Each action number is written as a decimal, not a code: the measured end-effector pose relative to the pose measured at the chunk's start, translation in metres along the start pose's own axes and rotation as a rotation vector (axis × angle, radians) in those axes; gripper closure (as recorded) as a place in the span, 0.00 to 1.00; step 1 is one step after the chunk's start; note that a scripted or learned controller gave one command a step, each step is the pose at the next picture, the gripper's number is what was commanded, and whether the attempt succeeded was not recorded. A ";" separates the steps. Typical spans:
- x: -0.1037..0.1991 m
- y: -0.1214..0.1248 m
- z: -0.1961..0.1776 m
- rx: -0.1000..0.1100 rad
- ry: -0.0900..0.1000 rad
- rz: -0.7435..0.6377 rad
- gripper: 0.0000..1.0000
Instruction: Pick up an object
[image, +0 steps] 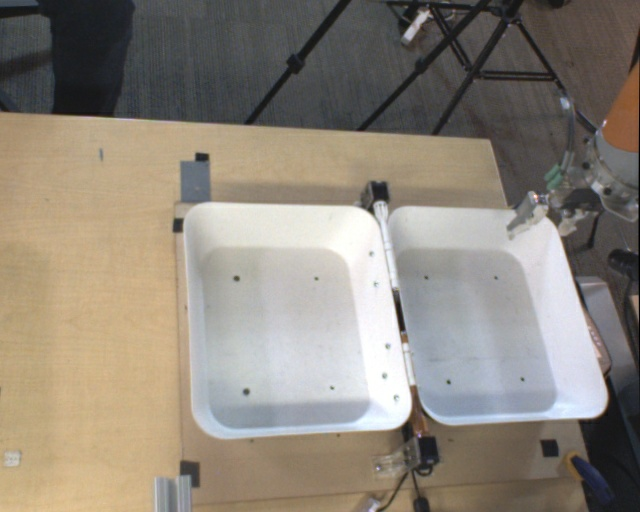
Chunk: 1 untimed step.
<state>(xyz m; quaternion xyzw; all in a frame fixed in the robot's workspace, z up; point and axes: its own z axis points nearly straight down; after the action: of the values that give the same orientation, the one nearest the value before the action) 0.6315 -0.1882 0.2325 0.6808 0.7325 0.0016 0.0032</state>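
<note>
The tool (527, 213) hangs at the far right corner of the right bin (560, 262); whether it grips anything I cannot tell. Left of it sits the left bin (200, 300) on the table (90, 300). No object to pick can be made out.

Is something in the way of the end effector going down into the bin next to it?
Nothing visible is. The end effector hangs at the far right corner of the right bin, just above the rim, and the way down to the bin's floor looks open.
</note>
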 end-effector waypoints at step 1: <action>0.003 0.009 -0.022 0.001 0.000 0.118 0.00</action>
<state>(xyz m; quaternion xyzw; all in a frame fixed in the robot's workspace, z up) 0.6398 -0.1847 0.2544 0.7229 0.6909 0.0015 0.0029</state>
